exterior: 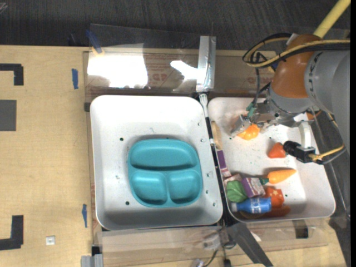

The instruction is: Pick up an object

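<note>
Reaching down into the right bin (328,196), the hand (251,121) sits right over a small orange piece (250,132) near the back wall, probably lining up a grab, though I can't tell its grip state.

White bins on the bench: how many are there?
2. The left shallow white bin holds a teal divided tray. The right shallow white bin holds small toy objects under the gripper.
</note>
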`<action>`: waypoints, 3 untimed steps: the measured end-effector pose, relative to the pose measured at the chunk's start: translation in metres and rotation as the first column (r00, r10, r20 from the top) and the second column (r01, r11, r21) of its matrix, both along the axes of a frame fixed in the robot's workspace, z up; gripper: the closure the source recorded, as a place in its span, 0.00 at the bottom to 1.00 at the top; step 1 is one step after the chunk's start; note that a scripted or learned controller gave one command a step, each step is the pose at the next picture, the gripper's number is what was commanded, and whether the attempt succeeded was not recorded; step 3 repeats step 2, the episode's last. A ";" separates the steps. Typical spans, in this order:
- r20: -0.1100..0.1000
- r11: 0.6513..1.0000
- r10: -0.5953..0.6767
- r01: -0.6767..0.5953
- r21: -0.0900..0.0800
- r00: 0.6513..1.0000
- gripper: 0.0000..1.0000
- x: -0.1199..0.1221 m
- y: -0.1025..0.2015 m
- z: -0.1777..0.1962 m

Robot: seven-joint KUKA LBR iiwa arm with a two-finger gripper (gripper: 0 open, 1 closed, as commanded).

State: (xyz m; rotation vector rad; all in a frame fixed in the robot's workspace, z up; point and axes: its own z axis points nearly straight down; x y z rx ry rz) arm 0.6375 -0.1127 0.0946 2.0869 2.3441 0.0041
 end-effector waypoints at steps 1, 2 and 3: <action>-0.004 1.000 -0.002 0.002 0.001 1.000 1.00 -0.001 -0.001 0.006; 0.002 1.000 0.029 -0.029 0.002 1.000 1.00 0.021 0.080 0.092; 0.002 1.000 0.029 -0.029 0.002 1.000 1.00 0.021 0.080 0.092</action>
